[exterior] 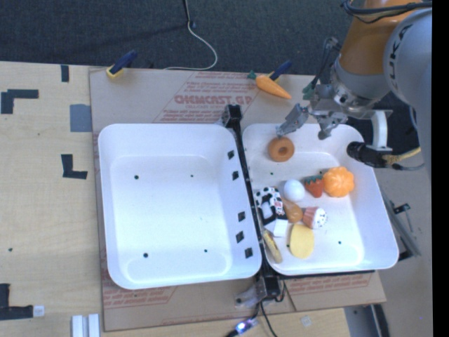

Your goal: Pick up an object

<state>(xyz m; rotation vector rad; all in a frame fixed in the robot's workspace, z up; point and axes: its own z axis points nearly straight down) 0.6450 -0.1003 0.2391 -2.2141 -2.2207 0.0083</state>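
Observation:
My gripper (309, 123) hangs open over the back of the right bin (365, 248), its two fingers spread with nothing between them. A brown doughnut (280, 149) lies just below and left of the left finger. Further forward in that bin sit an orange fruit (339, 181), a red strawberry-like piece (314, 185), a white egg (293, 189), a black-and-white toy (268, 202), a brown piece (293, 213), a small cupcake-like toy (315, 217) and a yellow piece (302, 242).
The left bin (116, 188) adjoins the right one along a black divider (242, 188). An orange carrot toy (271, 86) lies on the cardboard behind the bins, and a yellow-and-blue clamp (121, 63) sits at the back left.

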